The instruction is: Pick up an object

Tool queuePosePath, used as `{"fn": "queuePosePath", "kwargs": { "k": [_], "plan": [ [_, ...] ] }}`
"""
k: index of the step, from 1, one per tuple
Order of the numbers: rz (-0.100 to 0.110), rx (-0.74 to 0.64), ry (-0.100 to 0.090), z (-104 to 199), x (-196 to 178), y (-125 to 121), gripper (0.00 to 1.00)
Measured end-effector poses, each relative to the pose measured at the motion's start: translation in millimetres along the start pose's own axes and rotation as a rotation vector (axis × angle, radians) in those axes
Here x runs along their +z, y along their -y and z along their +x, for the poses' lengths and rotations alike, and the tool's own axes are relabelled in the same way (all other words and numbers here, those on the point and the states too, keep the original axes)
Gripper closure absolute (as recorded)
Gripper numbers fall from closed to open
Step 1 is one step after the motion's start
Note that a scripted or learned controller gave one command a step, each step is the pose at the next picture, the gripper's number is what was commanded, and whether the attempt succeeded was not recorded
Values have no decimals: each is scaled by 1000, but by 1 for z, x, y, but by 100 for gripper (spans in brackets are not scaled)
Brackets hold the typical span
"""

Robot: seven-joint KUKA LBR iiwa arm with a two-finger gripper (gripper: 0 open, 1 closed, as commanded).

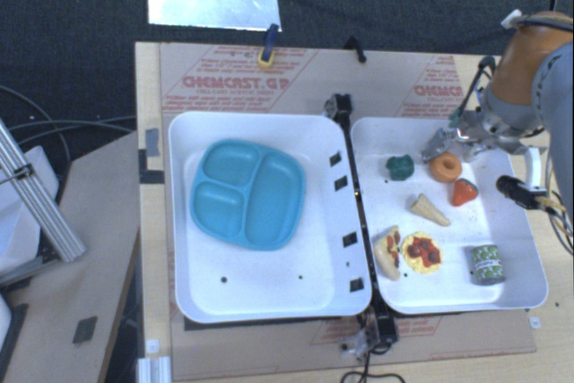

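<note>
Jaws (pixel 446 142) hover near right bin's far rim (pixel 421 123), just above doughnut (pixel 445 167).

Blue divided plate (pixel 247 194) in white left bin (pixel 188 282). White right bin (pixel 516 282): dark green lump (pixel 400 165), orange donut (pixel 445 167), red strawberry (pixel 464 191), tan wedge (pixel 430 210), yellow-red pizza (pixel 421 252), green spotted can (pixel 487 264).

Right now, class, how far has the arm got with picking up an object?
Done: the end effector has reached the right bin, above the orange ring. In hand: nothing visible. Left: grasping and lifting; the ring, red piece and green can all lie in the bin.
</note>
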State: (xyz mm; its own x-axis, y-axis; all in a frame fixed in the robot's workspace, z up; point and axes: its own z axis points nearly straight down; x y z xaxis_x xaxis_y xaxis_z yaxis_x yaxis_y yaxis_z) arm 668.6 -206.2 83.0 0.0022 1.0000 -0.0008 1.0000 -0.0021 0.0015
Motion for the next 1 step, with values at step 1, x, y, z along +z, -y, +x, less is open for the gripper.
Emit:
{"fn": "queuePosePath", "kwargs": {
  "k": [1],
  "plan": [
    [-7, -6, 2, 3, -14, -2, 100]
  ]
}}
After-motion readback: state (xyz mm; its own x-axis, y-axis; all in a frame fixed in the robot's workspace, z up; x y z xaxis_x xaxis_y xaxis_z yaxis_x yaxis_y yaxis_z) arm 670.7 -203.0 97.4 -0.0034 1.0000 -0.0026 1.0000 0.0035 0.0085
